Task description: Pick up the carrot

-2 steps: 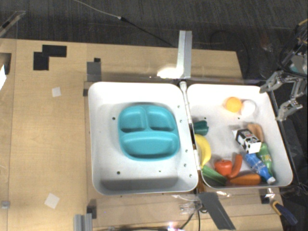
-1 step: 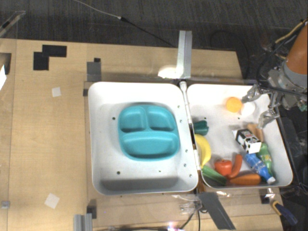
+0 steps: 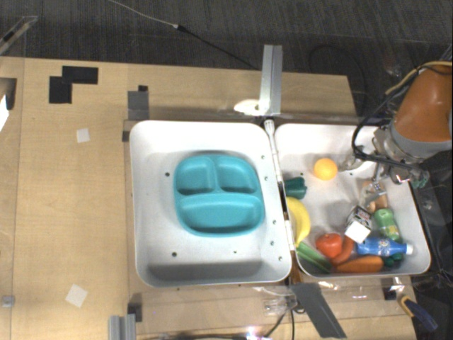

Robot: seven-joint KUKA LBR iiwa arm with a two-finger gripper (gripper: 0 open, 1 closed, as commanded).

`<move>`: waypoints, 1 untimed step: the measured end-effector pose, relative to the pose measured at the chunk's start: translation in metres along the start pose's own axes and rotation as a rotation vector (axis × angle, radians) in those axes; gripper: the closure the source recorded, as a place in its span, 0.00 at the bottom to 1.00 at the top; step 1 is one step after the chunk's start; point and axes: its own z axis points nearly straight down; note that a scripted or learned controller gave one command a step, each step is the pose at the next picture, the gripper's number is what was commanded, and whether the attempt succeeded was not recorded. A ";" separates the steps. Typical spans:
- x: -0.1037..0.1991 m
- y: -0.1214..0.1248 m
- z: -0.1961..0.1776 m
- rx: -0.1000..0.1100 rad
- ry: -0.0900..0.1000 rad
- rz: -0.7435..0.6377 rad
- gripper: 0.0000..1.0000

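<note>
The carrot point(image 3: 362, 264) is a long orange piece lying flat along the front wall of the right bin point(image 3: 333, 193), beneath a blue bottle point(image 3: 382, 247). My gripper point(image 3: 369, 200) hangs from the grey wrist under the orange band point(image 3: 425, 112), over the right side of that bin. It sits behind the carrot, above a green bottle-like item point(image 3: 386, 222) and a small white and black block point(image 3: 358, 227). Nothing can be seen held in it.
A red tomato point(image 3: 329, 245), green vegetable point(image 3: 313, 257), banana point(image 3: 300, 218), dark green piece point(image 3: 294, 186) and yellow ball point(image 3: 325, 168) share the right bin. The left bin point(image 3: 152, 190) holds a teal divided tray point(image 3: 216, 193). A metal post point(image 3: 272, 76) stands behind the bins.
</note>
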 end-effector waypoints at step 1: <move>-0.037 0.083 0.000 -0.005 0.000 0.133 0.00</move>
